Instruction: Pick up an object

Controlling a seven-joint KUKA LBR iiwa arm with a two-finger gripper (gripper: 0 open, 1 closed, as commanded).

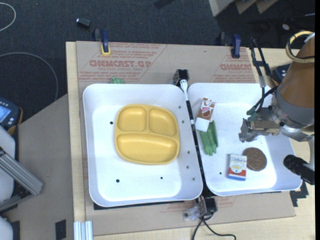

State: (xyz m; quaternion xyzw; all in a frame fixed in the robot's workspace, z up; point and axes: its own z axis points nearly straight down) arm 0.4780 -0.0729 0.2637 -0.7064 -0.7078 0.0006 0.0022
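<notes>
My gripper [248,132] hangs over the right white shallow bin [227,96], near its right edge, and I cannot tell how it is set. Just below it, toward the front edge, a round brown cookie-like disc [256,159] lies flat. Touching the disc's left side is a small box with blue, white and red print [237,166]. Near this bin's left edge lie a green pea-pod-shaped toy [209,138] and a small brown and white carton [206,111]. A yellow plastic divided plate [147,134] rests in the left bin [100,149].

Both white bins [100,184] are seen as smooth plastic with a faint sheen; the yellow divided plate [147,134] appears matt plastic; the surface [150,59] looks like printed brown paper.
</notes>
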